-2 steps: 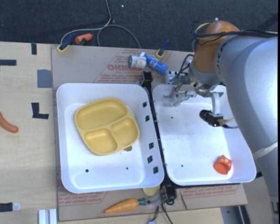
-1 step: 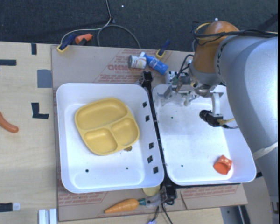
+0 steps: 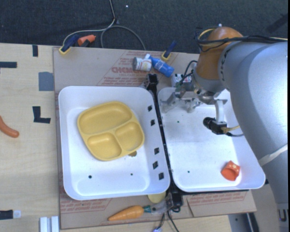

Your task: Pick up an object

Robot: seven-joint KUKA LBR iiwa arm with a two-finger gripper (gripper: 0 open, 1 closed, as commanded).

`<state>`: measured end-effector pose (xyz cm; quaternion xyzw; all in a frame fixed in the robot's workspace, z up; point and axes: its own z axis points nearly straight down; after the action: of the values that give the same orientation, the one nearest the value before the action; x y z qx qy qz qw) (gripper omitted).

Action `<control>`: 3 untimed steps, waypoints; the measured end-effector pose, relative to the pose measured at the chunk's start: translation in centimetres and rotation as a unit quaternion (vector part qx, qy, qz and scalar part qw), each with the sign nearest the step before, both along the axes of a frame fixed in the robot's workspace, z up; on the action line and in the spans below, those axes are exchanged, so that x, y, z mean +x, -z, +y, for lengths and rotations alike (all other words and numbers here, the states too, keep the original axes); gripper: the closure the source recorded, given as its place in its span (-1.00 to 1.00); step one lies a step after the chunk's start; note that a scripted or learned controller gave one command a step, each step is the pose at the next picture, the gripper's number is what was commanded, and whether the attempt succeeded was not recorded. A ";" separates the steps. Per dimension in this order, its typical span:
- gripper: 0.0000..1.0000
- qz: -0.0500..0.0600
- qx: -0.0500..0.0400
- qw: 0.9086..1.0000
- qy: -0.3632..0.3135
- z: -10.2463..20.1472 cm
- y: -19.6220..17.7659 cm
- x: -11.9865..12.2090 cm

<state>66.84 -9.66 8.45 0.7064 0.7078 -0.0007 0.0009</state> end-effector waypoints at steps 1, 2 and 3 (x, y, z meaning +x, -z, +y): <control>-1.00 -0.001 0.000 1.000 0.000 0.0 -0.1 0.0; 1.00 -0.001 -0.001 1.000 0.000 0.1 -1.1 0.0; -1.00 0.000 -0.001 1.000 0.000 0.1 -1.1 0.0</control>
<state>66.86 -9.58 9.51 0.7061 0.7081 -0.0017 0.0018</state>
